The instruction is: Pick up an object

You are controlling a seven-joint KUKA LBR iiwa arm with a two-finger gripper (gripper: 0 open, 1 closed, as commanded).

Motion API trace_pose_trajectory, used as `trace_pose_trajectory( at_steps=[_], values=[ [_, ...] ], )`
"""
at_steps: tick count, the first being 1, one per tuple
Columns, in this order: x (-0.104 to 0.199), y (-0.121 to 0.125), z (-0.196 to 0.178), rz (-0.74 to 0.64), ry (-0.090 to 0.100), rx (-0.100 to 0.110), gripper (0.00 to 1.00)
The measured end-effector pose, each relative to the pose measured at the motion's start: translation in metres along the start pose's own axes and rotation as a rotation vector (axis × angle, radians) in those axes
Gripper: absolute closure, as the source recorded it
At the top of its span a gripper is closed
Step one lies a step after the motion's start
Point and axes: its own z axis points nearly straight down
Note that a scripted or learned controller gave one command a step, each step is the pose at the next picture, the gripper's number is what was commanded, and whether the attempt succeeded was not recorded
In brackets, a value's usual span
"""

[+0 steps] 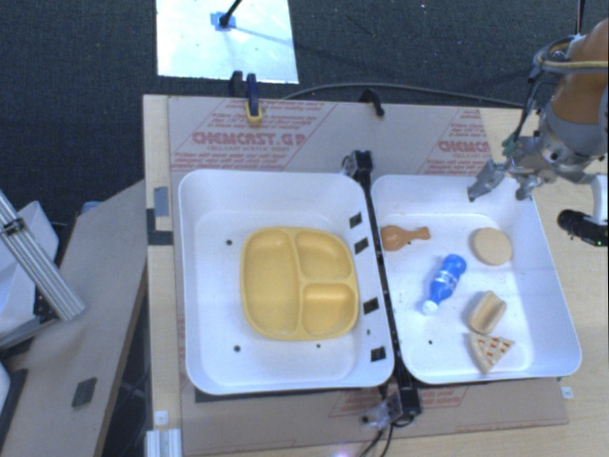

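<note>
From above the bench, two shallow white plastic bins sit side by side on a clear sheet printed with red lettering. The left bin (205, 255) carries a yellow plastic divided plate (300, 282) with three compartments, lying flat near the middle. The right bin (561, 341) holds five small things, all apart from one another: a tan wooden-looking drumstick shape (404, 237) at its far left, a round beige cookie (492, 247) to the right of that, a small blue plastic bottle with a white cap (443, 281) lying tilted in the middle, a tan bread-like wedge (486, 311) nearer, and a pale waffle-patterned triangle (490, 351) nearest.

The grey arm with its orange band (582, 98) reaches in at the far right. Its two-finger gripper (501, 184) hangs over the right bin's far right corner, fingers spread apart with nothing between them, well clear of the objects below.
</note>
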Motion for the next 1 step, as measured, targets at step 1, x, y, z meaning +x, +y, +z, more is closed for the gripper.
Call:
trace_pose_trajectory(
  at_steps=[1],
  values=[
    [0.0006,0.0031,-0.0094,-0.003,-0.003,-0.013,0.0]
  ],
)
